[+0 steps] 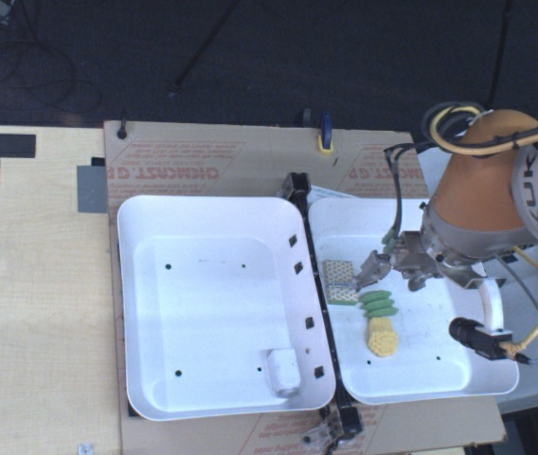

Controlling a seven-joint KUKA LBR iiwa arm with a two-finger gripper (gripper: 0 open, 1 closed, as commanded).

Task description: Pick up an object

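In the right bin (421, 382) lie a green pea pod (377, 302), a yellow corn cob (381, 337) just in front of it, and a grey-green mesh pad (339, 281) against the bin's left wall. My gripper (375, 269) hangs over the right bin, right beside the mesh pad and just behind the pea pod. Nothing shows between its fingers. The arm with its orange band (482, 183) covers the bin's back right part.
The left bin (146, 245) holds a small white block (282, 370) near its front right corner. A black clip row (309, 282) runs along the divide between the bins. Cardboard lies under both bins; a wooden bench spreads to the left.
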